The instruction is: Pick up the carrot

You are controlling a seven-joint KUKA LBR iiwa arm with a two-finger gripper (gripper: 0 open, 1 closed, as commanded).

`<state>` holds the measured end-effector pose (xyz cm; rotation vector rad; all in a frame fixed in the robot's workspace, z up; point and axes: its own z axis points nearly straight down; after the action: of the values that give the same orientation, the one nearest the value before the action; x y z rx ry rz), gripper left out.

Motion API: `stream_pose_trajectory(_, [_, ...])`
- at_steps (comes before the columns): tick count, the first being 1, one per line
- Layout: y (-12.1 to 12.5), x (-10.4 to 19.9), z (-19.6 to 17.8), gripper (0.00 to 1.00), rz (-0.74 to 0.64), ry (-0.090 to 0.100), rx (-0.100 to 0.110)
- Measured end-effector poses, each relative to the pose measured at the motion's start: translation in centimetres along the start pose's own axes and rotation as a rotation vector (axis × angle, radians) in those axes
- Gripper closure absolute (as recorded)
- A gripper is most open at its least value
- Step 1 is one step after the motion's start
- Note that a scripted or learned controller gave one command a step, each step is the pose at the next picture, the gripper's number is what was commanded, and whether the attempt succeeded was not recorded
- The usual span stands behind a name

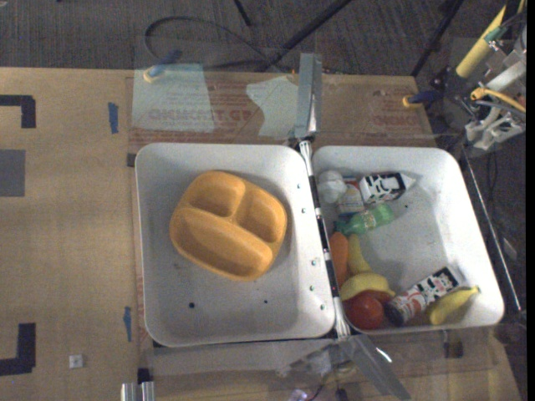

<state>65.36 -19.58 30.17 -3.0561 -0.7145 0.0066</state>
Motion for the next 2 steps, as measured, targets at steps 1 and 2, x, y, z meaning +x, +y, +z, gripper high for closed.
stream_pose_trajectory(1, [-3.6,1.2,1.4,1.00,0.255,0.001,0.002])
stream_pose_trajectory(2, [0.2,-2.4,1.1,1.00,0.071,0.001,0.000])
